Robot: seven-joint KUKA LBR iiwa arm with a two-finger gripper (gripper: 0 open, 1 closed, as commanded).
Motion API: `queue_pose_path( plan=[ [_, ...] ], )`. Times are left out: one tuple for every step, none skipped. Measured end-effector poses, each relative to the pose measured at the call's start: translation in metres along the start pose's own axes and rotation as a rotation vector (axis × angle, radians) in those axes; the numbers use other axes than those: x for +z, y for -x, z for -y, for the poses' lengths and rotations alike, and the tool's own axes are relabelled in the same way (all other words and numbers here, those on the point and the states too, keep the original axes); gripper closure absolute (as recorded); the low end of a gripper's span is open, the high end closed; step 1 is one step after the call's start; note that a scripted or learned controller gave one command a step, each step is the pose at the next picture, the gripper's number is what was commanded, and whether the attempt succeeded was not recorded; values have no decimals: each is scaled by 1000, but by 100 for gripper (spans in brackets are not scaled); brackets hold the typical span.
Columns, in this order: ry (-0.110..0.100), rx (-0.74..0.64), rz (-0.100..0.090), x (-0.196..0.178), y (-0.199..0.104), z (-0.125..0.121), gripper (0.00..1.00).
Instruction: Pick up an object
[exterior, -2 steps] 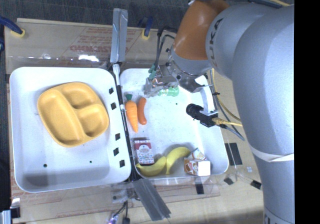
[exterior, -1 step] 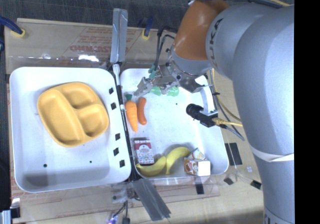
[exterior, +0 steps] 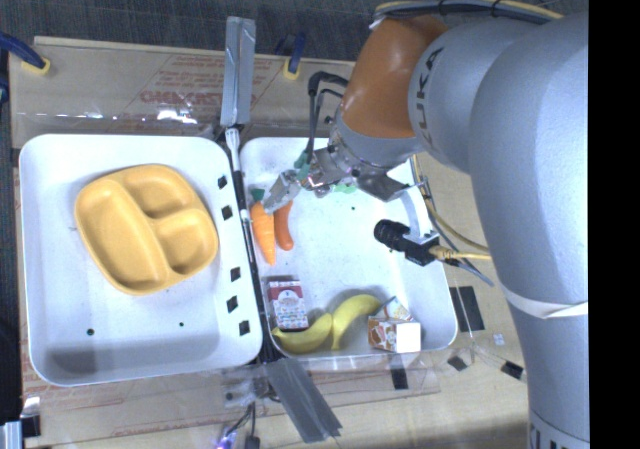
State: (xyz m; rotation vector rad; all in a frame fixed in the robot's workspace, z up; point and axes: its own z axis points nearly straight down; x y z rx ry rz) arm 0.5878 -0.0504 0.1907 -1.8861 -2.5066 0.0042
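Reaching in over the right bin [exterior: 440,322] from the right, wrist low at the bin's upper left corner, gripper [exterior: 283,189] just above the top ends of the two carrots [exterior: 270,227]. Fingertips apparently touching or nearly touching the carrot tops; finger state not readable at this angle, so cannot tell. No object visibly lifted: carrots lying flat near the divider, red packet [exterior: 288,303] below them, banana [exterior: 330,325] along the lower edge, small carton [exterior: 393,329] at the lower right corner. Yellow divided plate [exterior: 145,227] resting in the left bin [exterior: 50,337]. Judged as the approach or grasp stage; closing on a carrot and lifting not yet done.
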Motion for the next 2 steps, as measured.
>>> queue_pose_path(
  plan=[
    [4, -163, 3, -1, 15, -10, 0],
    [1, -156, 1, 101, 75, 38, 0]
  ],
)
